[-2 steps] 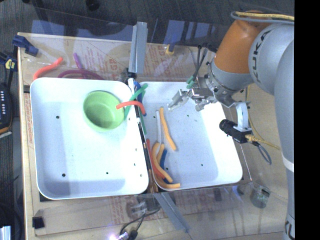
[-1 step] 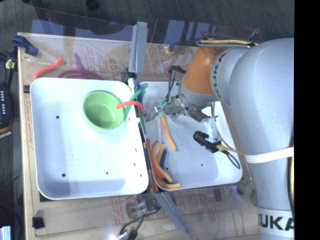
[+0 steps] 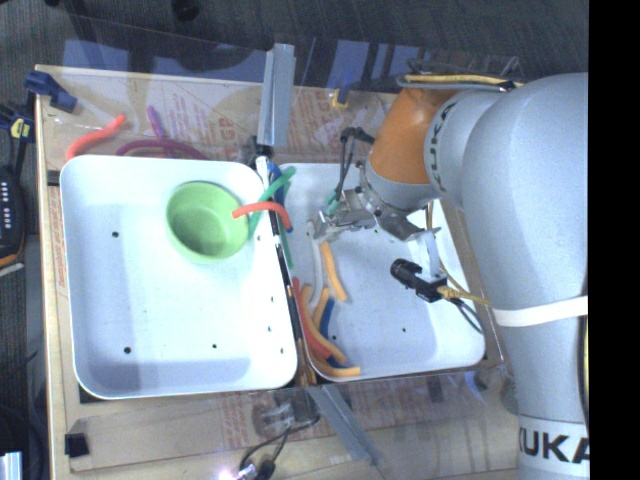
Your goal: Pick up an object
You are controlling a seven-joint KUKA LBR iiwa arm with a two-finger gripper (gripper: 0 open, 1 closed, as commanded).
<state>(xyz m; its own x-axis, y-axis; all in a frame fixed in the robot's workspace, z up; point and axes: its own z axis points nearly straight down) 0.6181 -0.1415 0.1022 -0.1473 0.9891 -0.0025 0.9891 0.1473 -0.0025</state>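
Observation:
My gripper (image 3: 335, 223) hangs over the upper left part of the right bin (image 3: 440, 343), with the orange wrist band above it. Just below it an orange strip (image 3: 333, 271) lies on the bin floor, apart from the gripper. Along that bin's left wall lie a blue strip (image 3: 322, 315), a red strip (image 3: 314, 340) and another orange strip (image 3: 342, 370). A green bowl (image 3: 207, 220) sits in the left bin (image 3: 150, 358). A red strip (image 3: 262, 210) reaches from the bowl's rim across the divider, and a green strip (image 3: 279, 182) lies beside it.
Outside the bins at the back left lie an orange strip (image 3: 96, 138) and a magenta loop (image 3: 160, 149). A grey metal bar (image 3: 276, 93) stands behind the gap between the bins. The arm's big grey body covers the right bin's right side.

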